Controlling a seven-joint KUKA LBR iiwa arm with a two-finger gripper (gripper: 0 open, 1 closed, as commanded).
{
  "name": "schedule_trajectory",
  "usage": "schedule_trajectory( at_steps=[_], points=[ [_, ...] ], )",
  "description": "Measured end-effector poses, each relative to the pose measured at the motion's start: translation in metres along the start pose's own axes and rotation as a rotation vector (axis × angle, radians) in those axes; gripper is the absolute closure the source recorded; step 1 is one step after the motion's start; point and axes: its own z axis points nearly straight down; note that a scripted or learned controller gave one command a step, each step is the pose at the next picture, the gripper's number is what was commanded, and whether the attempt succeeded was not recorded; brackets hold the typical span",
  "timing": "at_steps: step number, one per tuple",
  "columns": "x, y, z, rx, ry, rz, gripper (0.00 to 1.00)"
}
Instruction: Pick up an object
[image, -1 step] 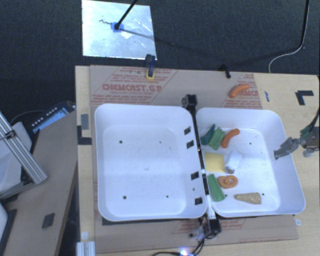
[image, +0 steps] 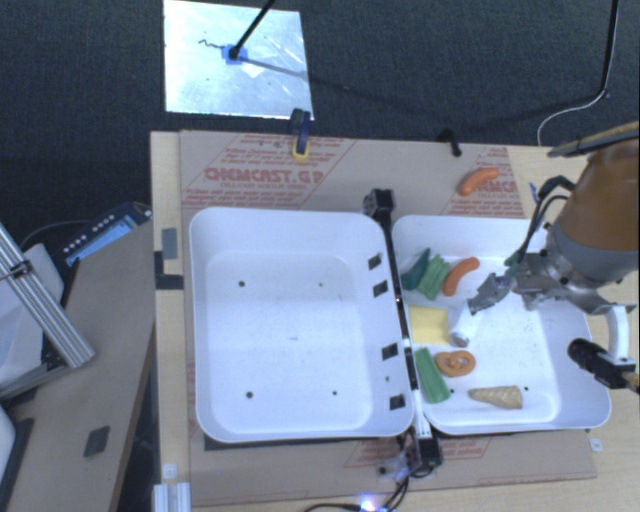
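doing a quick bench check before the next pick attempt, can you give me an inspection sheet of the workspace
surface: two white bins side by side, left bin and right bin, on a board on the bench.
job's things: in the right bin, green pieces, orange sausage, yellow block, orange ring, green stick, tan wedge.
clutter: second orange sausage on the board behind the right bin.
grippers: gripper low over the right bin, nothing seen held.
cables: black cable at upper right.
surroundings: dark carpet, silver sheet beyond the bench.
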Motion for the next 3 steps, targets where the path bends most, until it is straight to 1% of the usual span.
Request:
schedule_trajectory(
  at_steps=[1, 2, 3],
  points=[
    [0.041, -0.049, 0.102, -0.001, -0.002, 0.010, 0.00],
    [0.039, -0.046, 0.089, -0.012, -0.007, 0.011, 1.00],
    [0.105, 0.052, 0.005, -0.020, -0.002, -0.001, 1.00]
  ],
)
